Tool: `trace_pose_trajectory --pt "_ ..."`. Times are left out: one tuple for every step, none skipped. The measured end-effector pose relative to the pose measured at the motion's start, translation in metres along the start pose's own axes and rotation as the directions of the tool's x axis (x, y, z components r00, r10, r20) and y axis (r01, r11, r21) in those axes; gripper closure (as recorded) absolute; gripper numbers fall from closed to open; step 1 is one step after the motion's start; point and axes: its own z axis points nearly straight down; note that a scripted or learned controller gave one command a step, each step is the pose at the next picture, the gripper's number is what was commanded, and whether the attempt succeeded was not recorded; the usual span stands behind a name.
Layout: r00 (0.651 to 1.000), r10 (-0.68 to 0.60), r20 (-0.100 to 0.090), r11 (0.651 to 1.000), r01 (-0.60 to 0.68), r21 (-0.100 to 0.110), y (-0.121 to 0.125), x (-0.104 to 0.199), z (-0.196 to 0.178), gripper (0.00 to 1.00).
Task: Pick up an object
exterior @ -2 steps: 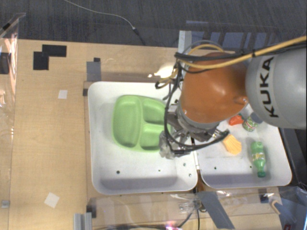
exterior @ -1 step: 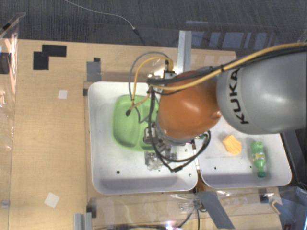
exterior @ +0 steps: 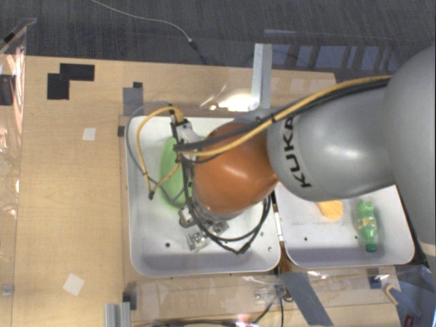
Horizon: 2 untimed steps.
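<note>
The gripper point(exterior: 197, 236) is seen low over the near part of the left bin point(exterior: 146, 251), and whether it is open or closed cannot be told, because the arm point(exterior: 340, 148) covers it. A green object point(exterior: 168, 165) lies in the same bin, just left of the wrist and partly hidden; it is judged light, smooth and perhaps soft, so it should be taken across its narrow middle. In the right bin point(exterior: 402, 247) a green bottle point(exterior: 366, 225) and an orange piece point(exterior: 331, 210) are lying; the bottle looks light, stiff and slippery.

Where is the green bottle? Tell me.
The green bottle lies in the right bin, near its right wall, beside an orange thing.
</note>
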Motion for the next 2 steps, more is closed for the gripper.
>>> trace_pose_trajectory --pt "0.935 0.354 0.008 0.935 -0.354 0.006 -0.052 -0.031 0.0 1.0" --pt "0.995 -0.102 0.006 0.995 0.102 0.011 -0.02 -0.046 -0.001 1.0"
